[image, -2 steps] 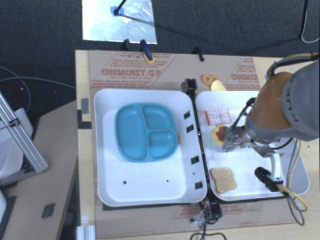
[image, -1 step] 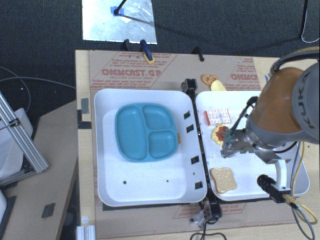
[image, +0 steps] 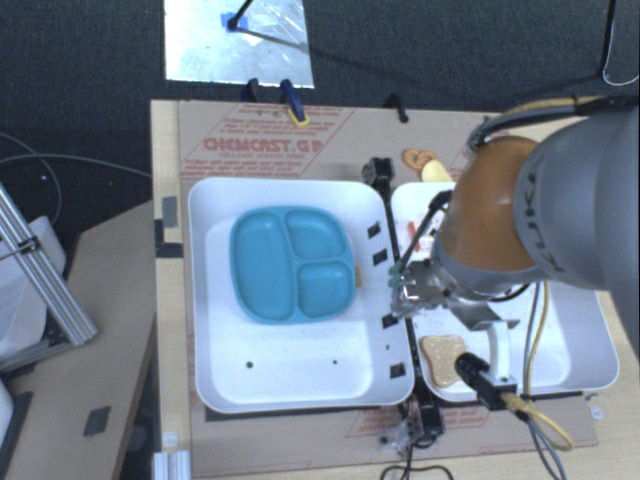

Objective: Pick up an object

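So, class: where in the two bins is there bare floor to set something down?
Left bin: bare floor below and left of the blue plate. Right bin: crowded, the arm overhangs it, toast at its front.

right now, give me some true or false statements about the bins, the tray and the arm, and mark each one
1. The blue divided plastic tray lies in the left white bin. True.
2. The tray has three compartments. True.
3. The grey arm with the orange band hangs over the left bin. False: it is over the right white bin.
4. A tan toast-shaped piece lies in the right bin near its front edge. True.
5. The toast-shaped piece sits on the blue tray. False: it lies in the other bin, apart from the tray.
6. The bins stand on bare metal. False: they rest on a brown printed cardboard sheet.
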Robot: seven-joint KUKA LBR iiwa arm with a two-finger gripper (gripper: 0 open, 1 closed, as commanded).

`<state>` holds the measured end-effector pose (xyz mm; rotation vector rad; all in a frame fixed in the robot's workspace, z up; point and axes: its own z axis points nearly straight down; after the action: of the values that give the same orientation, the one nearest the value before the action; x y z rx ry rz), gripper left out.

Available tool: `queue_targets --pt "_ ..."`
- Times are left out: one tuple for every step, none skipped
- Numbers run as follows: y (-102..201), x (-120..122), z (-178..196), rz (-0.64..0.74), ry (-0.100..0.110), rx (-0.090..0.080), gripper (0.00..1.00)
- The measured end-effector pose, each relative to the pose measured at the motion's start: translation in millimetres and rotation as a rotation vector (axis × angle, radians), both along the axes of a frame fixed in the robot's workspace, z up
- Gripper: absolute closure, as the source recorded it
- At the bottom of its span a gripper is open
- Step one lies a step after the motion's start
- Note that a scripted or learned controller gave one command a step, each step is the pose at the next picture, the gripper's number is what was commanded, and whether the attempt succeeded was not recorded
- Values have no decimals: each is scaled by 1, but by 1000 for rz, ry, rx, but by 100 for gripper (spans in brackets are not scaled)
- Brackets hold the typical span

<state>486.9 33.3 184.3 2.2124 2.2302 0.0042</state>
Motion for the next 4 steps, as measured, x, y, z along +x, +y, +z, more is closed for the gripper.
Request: queue_targets --pt "17 1 137 0 -9 0 100" --pt "21 1 289 -2 -14 1 100" --pt "40 0 220 -1 4 -2 100" --pt "109 0 269 2 -5 2 100"
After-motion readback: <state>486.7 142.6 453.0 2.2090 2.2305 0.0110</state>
